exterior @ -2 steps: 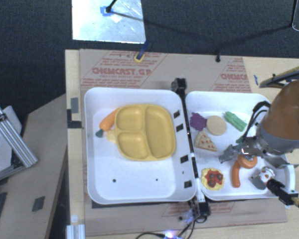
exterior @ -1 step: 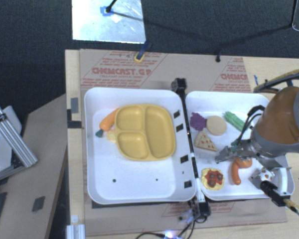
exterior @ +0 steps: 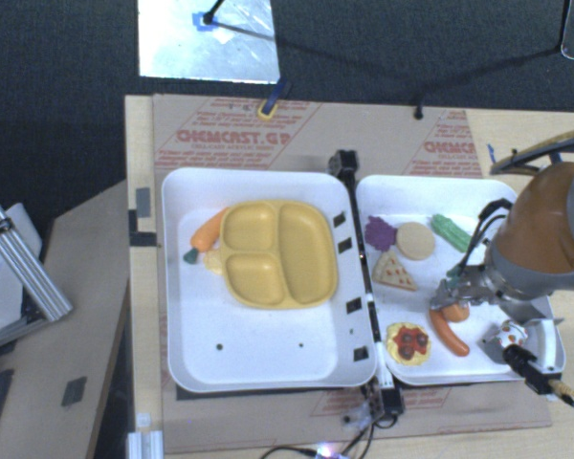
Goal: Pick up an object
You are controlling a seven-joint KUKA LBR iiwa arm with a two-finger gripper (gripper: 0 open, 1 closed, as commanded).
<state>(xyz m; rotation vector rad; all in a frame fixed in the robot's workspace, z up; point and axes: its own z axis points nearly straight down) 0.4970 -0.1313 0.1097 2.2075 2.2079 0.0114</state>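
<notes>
My gripper (exterior: pixel 452 296) hangs low in the right bin (exterior: pixel 383 191), right above the upper end of an orange-red sausage (exterior: pixel 451 334) that lies slanted on the bin floor. The wrist and orange band cover the bin's right side. Left of the gripper lies a tan triangular toast slice (exterior: pixel 394 272). A small round tart with red topping (exterior: pixel 408 342) sits near the bin's front. Further back are a purple grape bunch (exterior: pixel 379 230), a round beige cookie (exterior: pixel 416 241) and a green piece (exterior: pixel 451 230).
The left bin (exterior: pixel 187 342) holds a yellow divided plate (exterior: pixel 273 253), with an orange carrot (exterior: pixel 207 230) against the plate's left edge. A black clipped divider (exterior: pixel 356 256) separates the two bins.
</notes>
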